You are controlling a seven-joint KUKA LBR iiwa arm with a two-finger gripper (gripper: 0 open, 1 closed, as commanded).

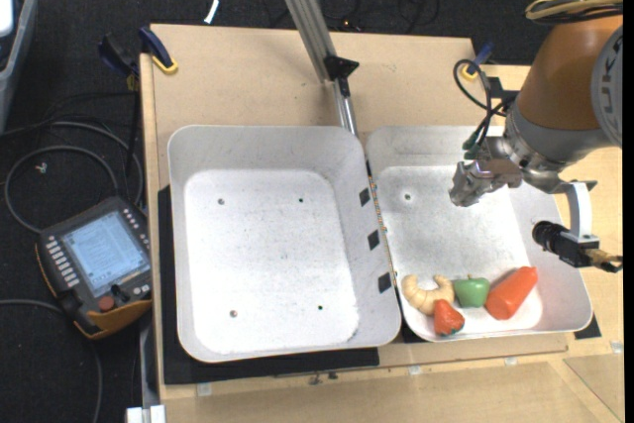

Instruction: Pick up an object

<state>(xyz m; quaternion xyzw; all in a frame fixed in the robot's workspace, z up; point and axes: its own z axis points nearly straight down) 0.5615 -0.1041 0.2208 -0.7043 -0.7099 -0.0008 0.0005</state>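
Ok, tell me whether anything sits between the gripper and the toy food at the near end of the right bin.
Nothing visible does. The gripper hangs over the bare middle floor of the right bin, and the cluster of cream piece, green pepper, small red piece and orange carrot lies nearer the camera, with open bin floor between.

I'm running a robotics lab: teach pendant (97, 263) on the floor, loose cables (59, 163), clamped plywood bench (258, 84).

a tan wooden bench (267, 74) bears two shallow white bins, left bin (188, 213) and right bin (396, 146), side by side.
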